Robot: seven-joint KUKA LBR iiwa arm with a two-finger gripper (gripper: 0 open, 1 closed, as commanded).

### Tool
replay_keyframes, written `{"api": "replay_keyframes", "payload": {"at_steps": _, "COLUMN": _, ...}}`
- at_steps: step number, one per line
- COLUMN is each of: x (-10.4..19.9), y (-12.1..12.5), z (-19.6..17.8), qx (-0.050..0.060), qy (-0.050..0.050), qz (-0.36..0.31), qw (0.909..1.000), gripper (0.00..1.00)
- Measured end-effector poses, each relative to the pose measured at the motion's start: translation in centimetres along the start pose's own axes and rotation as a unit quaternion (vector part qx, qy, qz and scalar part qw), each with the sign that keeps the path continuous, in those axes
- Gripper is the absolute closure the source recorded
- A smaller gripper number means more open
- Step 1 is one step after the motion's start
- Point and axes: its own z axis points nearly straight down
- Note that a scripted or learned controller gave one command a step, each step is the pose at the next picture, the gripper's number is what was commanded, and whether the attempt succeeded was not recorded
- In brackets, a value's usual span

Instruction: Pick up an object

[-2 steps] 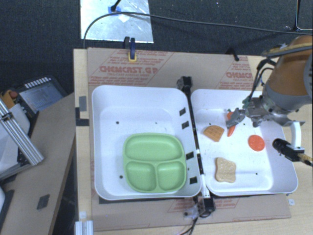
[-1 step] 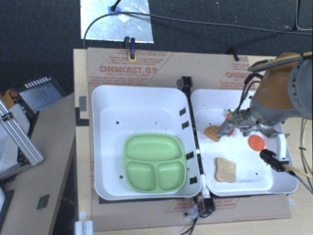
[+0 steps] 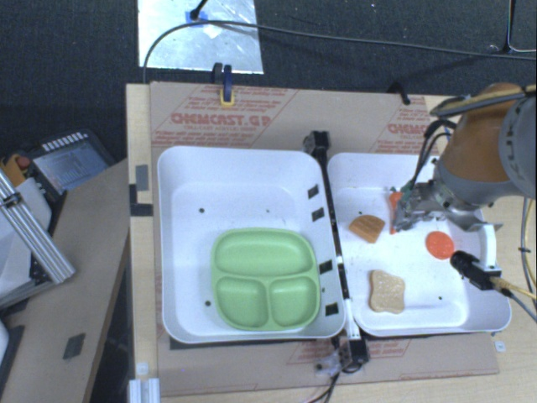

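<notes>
2 white bins side by side on the bench. Left bin (image 3: pixel 180 175) holds a green 3-compartment tray (image 3: pixel 264 277) at its 6 o'clock half, lying flat, 1 long compartment at 12 and 2 smaller ones at 6.

Right bin (image 3: pixel 478 313) holds the loose items:
- brown piece (image 3: pixel 367 227), near bin centre, toward 9 o'clock
- tan slice (image 3: pixel 387 291), at 6 o'clock, well apart from the brown piece
- orange-red disc (image 3: pixel 439 243), at 3 o'clock of centre
- small orange bit (image 3: pixel 393 197), at 12 of the brown piece, just beside the gripper's 9 o'clock side; touching or not, can't tell

Arm (image 3: pixel 482 154) comes in from 3 o'clock, orange band above the wrist. Gripper (image 3: pixel 404 217) sits low in the right bin, between the brown piece at its 9 and the disc at its 4. Brown piece is just beside it, not visibly between the fingers. Finger state: cannot tell, the wrist and cabling mask them. Nothing seen gripped.

A black part (image 3: pixel 474 271) sticks out at 5 o'clock of the gripper, over the bin's 3 o'clock side, just beside the disc.
</notes>
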Motion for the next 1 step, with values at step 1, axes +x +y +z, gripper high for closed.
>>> {"api": "replay_keyframes", "payload": {"at_steps": 1, "x": 0.26, "y": 0.88, "z": -4.64, "qx": -0.001, "qy": 0.000, "qz": -0.001, "qw": 1.0000, "gripper": 1.00}}
